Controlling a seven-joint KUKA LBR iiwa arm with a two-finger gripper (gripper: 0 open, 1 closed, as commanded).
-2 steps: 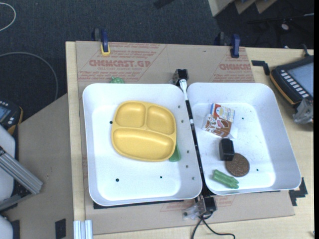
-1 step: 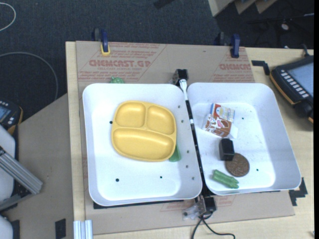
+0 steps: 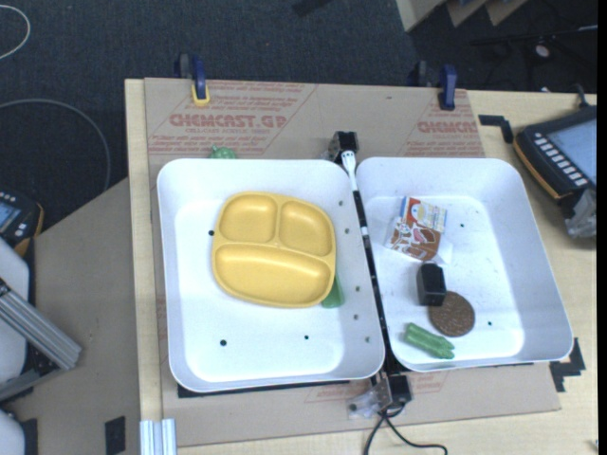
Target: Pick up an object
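The right bin point(image 3: 493, 183) holds a small printed packet point(image 3: 417, 228), a black block point(image 3: 431, 283), a brown round disc point(image 3: 452, 315) and a green pod-shaped piece point(image 3: 430, 340). The black block touches the disc's upper left edge. In the left bin point(image 3: 190, 282) lies a yellow divided plate point(image 3: 275, 249), with a green item point(image 3: 333, 297) peeking out from under its right edge.
A tablet-like device point(image 3: 564, 154) sits off the bench's right side. Blue clamps point(image 3: 197, 76) point(image 3: 447, 83) hold the board at the back. A small green thing point(image 3: 222, 153) lies behind the left bin. A cable runs between the bins.
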